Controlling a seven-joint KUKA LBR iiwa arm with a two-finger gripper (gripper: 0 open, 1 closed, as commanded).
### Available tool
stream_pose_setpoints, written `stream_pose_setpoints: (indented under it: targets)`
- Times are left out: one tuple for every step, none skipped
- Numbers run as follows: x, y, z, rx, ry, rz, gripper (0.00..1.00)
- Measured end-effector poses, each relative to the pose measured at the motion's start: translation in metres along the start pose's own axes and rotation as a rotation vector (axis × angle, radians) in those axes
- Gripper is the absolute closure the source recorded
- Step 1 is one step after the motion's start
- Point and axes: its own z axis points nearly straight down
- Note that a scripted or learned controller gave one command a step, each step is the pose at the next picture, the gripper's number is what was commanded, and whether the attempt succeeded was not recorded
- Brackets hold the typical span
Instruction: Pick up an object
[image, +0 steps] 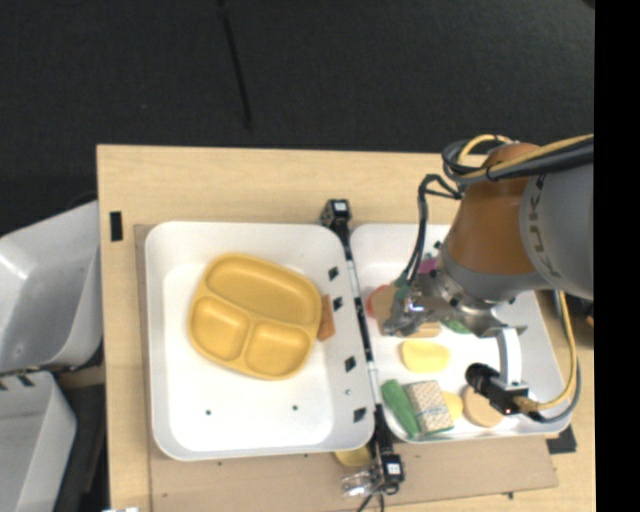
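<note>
My gripper (404, 318) hangs low over the left part of the right bin (540, 330), reaching in from the right. Just left of it lies a reddish round piece (380, 298). Below it a yellow oval piece (425, 354) rests on the bin floor. A tan piece (430, 329) and a green piece (456, 325) peek out from under the wrist. The arm's body hides much of the bin's back half. Nothing shows between the gripper's tips.
At the right bin's front lie a green piece (397, 404), a speckled block (430, 406) and a tan disc (481, 411). A purple bit (431, 268) sits near the back. The left bin (170, 400) holds a yellow divided plate (255, 315) and a small orange piece (326, 319).
</note>
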Motion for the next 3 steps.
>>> stream_pose_setpoints:
  targets:
    - [0.089, -0.014, -0.144, -0.007, 0.005, -0.006, 1.0]
    - [0.154, -0.027, -0.12, 0.011, 0.001, -0.002, 1.0]
    - [0.195, 0.008, -0.112, 0.008, -0.001, 0.002, 1.0]
